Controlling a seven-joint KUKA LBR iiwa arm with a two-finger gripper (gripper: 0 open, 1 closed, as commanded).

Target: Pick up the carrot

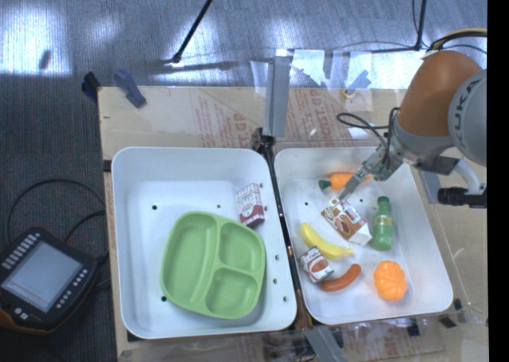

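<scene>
Carrot (340, 181): small and orange with a dark green tip at its left end, lying on its side near the back wall of the right bin (421, 273).
Gripper (355, 183): slanted down from the right, its tip just at the carrot's right end; whether the jaws are wide, narrow or holding anything, I cannot tell.
Arm (437, 110): one, grey with an orange band, reaching in over the right bin's back corner.
Bins: two, white, side by side.
Right bin count: one carrot, one banana (324, 242), one green bottle (382, 224), one sausage (342, 278), one small orange pumpkin (390, 280), one carton (345, 221), one small can (316, 265).
Left bin (135, 193) count: one green divided plate (213, 264) with three compartments, one small red-and-white carton (250, 204) just behind it.
</scene>
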